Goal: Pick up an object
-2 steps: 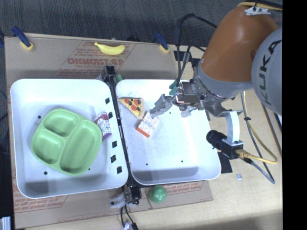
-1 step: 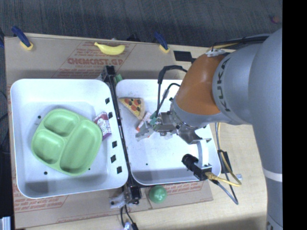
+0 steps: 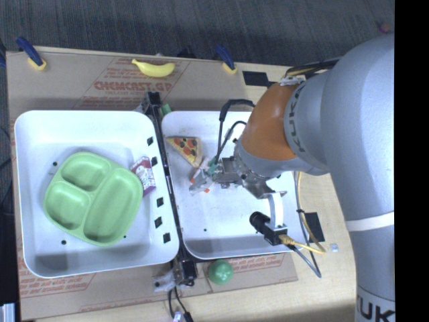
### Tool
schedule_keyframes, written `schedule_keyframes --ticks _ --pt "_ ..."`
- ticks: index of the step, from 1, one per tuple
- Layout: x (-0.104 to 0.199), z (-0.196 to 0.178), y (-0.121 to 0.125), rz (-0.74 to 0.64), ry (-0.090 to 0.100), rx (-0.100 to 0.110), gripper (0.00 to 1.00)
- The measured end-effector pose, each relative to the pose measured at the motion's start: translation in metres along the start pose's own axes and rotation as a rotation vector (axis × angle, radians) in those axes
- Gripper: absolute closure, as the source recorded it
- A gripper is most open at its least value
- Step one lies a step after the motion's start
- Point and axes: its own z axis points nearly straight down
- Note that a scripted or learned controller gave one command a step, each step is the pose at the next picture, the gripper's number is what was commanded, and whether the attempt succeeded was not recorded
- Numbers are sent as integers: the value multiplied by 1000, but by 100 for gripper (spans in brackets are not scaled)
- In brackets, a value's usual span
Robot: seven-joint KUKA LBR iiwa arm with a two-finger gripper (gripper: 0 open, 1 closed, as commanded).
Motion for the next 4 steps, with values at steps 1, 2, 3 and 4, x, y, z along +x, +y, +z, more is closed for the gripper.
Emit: schedule_keyframes --ticks 1,2,3,4 --pt "0 -10 0 -4 0 0 100" --pt "-75 -66 -56 3 0 -5 100" --pt "-74 -65 -56 2 0 -5 0" --pt "-7 -1 -25 -2 1 -2 0"
